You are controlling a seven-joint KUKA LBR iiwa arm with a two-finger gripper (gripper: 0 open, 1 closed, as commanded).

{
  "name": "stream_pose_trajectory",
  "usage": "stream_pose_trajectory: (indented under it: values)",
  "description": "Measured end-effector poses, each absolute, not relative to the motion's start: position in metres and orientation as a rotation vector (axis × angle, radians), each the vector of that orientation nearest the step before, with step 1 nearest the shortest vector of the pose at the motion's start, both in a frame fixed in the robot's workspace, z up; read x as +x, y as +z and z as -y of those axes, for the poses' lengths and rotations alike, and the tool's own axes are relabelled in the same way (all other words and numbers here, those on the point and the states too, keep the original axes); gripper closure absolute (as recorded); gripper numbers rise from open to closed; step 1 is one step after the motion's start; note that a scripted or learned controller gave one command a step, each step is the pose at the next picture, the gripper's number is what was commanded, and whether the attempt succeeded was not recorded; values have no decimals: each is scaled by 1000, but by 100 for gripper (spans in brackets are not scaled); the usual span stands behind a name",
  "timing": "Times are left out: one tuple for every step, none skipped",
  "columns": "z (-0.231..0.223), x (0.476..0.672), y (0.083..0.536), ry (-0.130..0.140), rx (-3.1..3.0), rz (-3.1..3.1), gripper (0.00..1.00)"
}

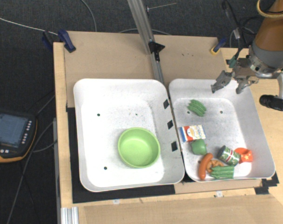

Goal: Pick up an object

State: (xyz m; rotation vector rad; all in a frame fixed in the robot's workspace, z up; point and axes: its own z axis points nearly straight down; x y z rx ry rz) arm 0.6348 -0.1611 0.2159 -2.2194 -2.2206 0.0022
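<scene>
My gripper [230,86] hangs over the far rim of the right bin [253,125], its two fingers spread open with nothing between them. A green ridged vegetable [196,107] lies nearest, a little toward the front and left of the gripper. Further forward in the same bin lie a small red, white and blue carton [193,133], a green round fruit [199,147], an orange sausage [205,165], a green can [229,155], a red piece [244,156] and green pods [223,172]. A green bowl [138,147] sits in the left bin [90,125].
A metal pole [144,22] slants down to the gap between the bins at the back. Black clips [170,123] sit along the seam between the bins. A handheld pendant [10,134] lies off the bench at the left.
</scene>
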Motion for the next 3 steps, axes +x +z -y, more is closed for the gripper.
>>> stream_pose_trajectory:
  values:
    - [162,640,172,3,-2219,2220,0]
    - [158,631,115,4,-2218,2219,0]
    - [158,632,129,-2,-2222,2223,100]
